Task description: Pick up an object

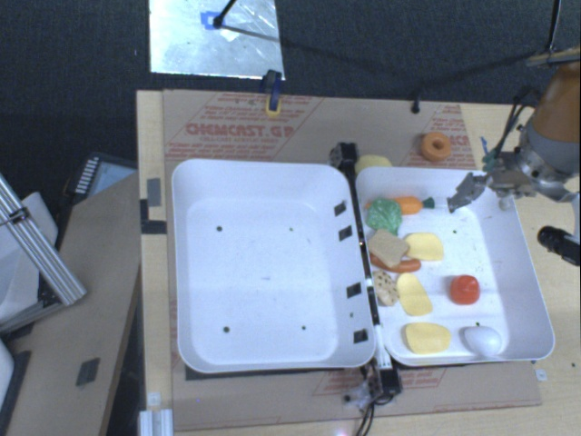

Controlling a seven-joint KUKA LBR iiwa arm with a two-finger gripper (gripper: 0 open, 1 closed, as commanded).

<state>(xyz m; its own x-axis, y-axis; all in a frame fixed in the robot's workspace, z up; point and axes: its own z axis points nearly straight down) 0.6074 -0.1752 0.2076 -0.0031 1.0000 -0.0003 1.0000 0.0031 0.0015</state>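
The right bin (526, 280) holds several toy foods. At its rear left are a green lettuce (385, 214) and an orange carrot (409, 205). A bread slice (388, 248) lies over a red sausage (407, 265), with a cracker (386, 288) just in front. Three yellow pieces (425, 246) (415, 294) (427, 337) run down the middle. A red tomato (465, 289) and a white egg (482, 340) sit towards the front right. My gripper (483, 198) hangs over the bin's rear right, open, with nothing between its fingers, right of the carrot.
The left bin (182, 189) adjoins the right one along a clipped divider (356, 271). A doughnut (436, 146) and a pale yellow item (372, 163) lie on the cardboard behind the right bin. A metal sheet (214, 25) lies beyond the bench.
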